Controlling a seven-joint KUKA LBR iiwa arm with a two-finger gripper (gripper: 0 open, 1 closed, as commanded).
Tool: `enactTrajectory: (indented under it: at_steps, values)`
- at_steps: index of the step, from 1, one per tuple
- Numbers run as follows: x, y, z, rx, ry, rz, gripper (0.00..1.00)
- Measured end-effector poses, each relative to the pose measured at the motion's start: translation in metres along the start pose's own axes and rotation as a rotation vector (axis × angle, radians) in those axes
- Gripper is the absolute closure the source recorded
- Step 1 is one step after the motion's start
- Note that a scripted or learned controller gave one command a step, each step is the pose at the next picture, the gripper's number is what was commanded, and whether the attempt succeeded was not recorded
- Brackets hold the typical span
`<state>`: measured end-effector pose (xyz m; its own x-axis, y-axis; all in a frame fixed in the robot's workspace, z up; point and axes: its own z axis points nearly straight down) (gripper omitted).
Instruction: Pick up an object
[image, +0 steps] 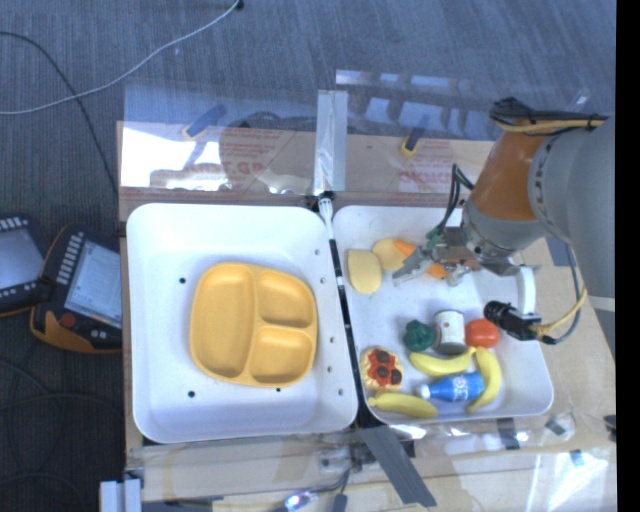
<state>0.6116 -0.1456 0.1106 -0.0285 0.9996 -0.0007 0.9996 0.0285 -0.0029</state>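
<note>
We saw the yellow divided tray (252, 323) lying alone in the left bin (160, 240). The right bin (520, 385) crowded the pickable toys; near its far edge the hand (432, 262) hung spread beside a pale yellow toy (364, 270), holding nothing.

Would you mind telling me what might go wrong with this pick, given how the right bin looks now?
1. The claw sits low beside a small orange piece and two pale yellow items; it may nudge them aside instead of gripping one.
2. The bananas, blue bottle and can lie crowded together, so a grasp there could catch two things or slip.
</note>
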Motion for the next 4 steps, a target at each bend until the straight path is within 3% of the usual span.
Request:
enactTrajectory:
  at_steps: [1,2,3,4]
  values:
    - [-0.021,0.056,0.018,0.011,0.010,0.036,0.00]
    - [-0.023,0.053,0.010,0.024,0.005,0.036,1.00]
    - [-0.023,0.055,0.009,0.014,0.003,0.035,0.00]
    - [-0.035,0.057,0.016,0.014,0.013,0.070,0.00]
